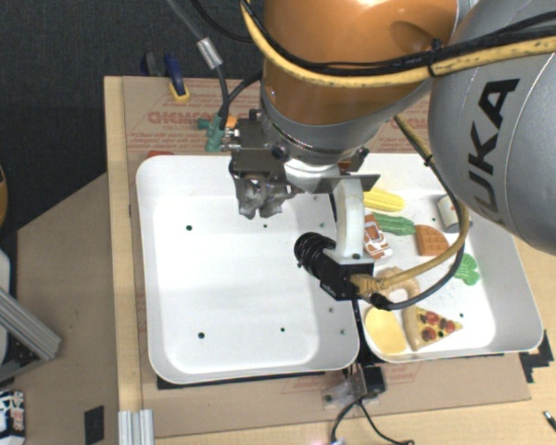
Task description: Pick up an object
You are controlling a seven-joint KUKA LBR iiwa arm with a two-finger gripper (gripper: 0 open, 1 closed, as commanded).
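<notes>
**Toy food piled in the right bin**

Yellow corn point(384, 200) lying near the back, green pickle-ish piece point(395, 224) just in front of it. Brown bread slice point(432, 241) beside that. Pizza slice point(434, 325) flat at the front, touching a pale yellow round piece point(384, 330).

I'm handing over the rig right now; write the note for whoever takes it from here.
Gripper: over the back of the left bin, nothing visible between its fingers; open or shut is unclear.
Objects: all in the right bin, including corn, a green piece, a pizza slice and a yellow disc.
Done: nothing picked yet.
Left: move over the right bin, grasp one object, lift it.
</notes>
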